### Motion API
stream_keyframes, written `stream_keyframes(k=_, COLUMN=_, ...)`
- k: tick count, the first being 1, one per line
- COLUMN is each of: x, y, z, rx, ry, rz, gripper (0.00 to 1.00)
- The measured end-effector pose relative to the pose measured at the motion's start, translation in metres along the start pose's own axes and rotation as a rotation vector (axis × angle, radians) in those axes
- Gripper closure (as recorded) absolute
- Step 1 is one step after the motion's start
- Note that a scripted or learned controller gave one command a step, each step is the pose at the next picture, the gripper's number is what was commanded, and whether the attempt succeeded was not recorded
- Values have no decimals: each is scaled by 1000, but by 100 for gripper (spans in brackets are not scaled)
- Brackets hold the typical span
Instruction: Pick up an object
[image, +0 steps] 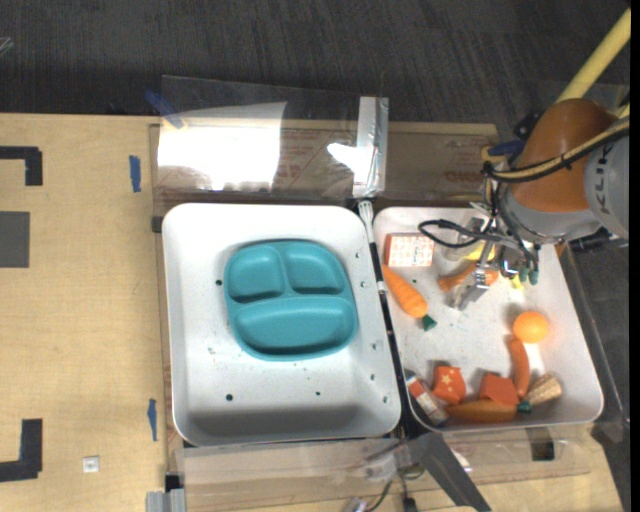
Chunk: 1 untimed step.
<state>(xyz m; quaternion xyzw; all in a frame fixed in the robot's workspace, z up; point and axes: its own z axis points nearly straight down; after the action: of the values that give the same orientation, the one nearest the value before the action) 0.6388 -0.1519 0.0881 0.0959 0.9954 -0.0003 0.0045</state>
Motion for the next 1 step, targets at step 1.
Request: stream_keyframes(k=1, x=-4, y=2, z=-15, rx=0, ry=-15, rz=-3, gripper=100)
